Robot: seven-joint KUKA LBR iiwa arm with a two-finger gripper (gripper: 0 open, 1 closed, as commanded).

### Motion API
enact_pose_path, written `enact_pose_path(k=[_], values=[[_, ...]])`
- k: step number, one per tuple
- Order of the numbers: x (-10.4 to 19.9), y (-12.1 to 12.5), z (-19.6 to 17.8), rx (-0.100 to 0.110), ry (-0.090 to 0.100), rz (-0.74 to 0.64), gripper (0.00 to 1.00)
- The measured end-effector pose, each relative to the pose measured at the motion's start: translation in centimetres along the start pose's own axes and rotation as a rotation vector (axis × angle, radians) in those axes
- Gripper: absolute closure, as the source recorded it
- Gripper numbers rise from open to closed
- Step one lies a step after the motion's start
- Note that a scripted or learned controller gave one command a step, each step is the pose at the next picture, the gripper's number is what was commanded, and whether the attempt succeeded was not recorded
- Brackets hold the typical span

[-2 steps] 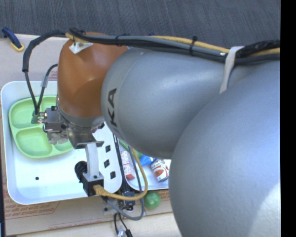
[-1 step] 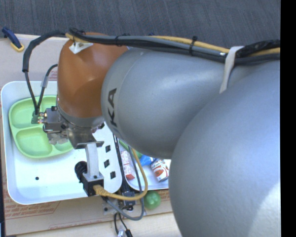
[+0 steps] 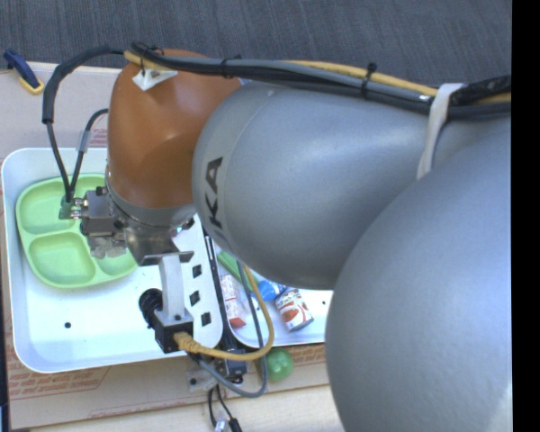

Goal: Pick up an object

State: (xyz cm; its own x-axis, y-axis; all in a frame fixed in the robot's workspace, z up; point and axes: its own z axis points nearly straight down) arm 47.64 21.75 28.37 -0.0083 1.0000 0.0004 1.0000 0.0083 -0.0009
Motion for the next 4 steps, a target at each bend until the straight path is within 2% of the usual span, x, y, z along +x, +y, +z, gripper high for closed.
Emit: enact_pose_path(k=[1, 2, 3, 4], values=[[0.0, -0.1, 4.7, 0.003, -0.003, 0.001, 1.00], [-0.1, 7.3, 0.8, 0.001, -0.001, 0.002, 1.00], [0.0, 2.8, 2.7, 0.004, -0.002, -0.001, 1.00], [0.0, 5.0, -3.1, -0.001, 0.000, 0.000, 1.00]])
